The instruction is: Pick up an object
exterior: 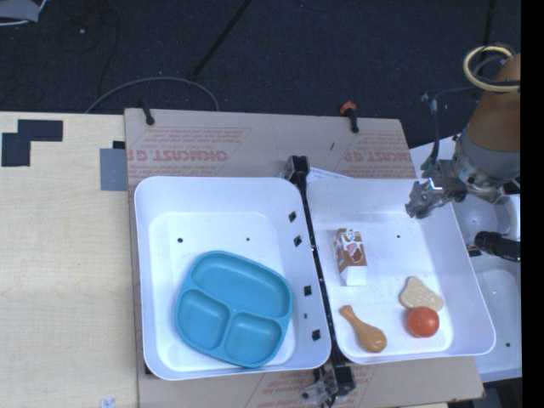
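Red lettering printed on the cardboard sheet under the two bins, upside down from the camera: one mark at upper left above the left bin, legible roughly as "CHEMCRZT G.P", exact letters uncertain. Same mark repeated at upper right above the right bin, partly legible. Faint red print also along the sheet's front edge, too small to read. Small carton in right bin: printed picture, no legible text.

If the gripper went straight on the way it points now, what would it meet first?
The gripper hangs over the right bin's far right corner, seemingly pointing down. It would likely meet bare bin floor first; depth is unclear.
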